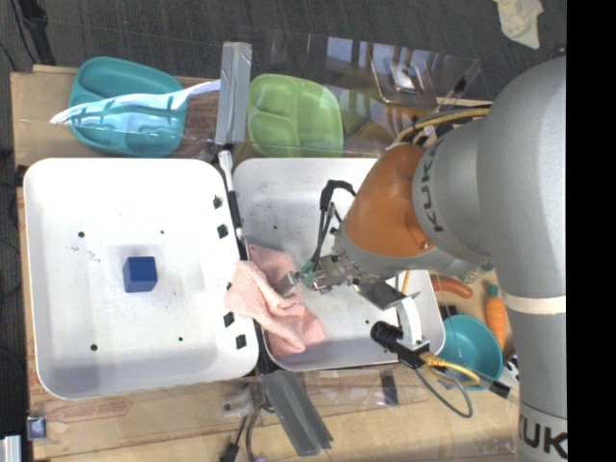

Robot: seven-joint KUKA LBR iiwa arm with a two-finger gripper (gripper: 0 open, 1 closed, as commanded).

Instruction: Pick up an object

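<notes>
Pink cloth [272, 301] is right where the gripper [306, 279] has its tip, down in the right bin [289, 186]. Honestly can't tell how the jaws stand, the wrist and cables block that bit, so no saying whether any cloth is pinched. The cloth is crumpled and sits at about 7 o'clock in that bin, with its left edge draped over the divider where the two bins meet. The gripper tip is just at the cloth's 2 o'clock side, touching or very near it.

Going outward, the orange band [385, 210] of the arm [510, 191] hangs over the bin's 3 o'clock half, and the big grey body covers the right of the bench.

Over in the left bin [58, 287] a small blue cube [141, 273] sits roughly in the middle, well apart from everything.

Outside the bins: a teal scoop-like thing [125, 104] at 11 o'clock, a green tray [295, 114] at 12, a teal bowl [472, 346] and an orange carrot-looking piece [496, 321] at 4 o'clock. A crumpled pale rag [516, 12] lies on the dark floor at 1 o'clock.
</notes>
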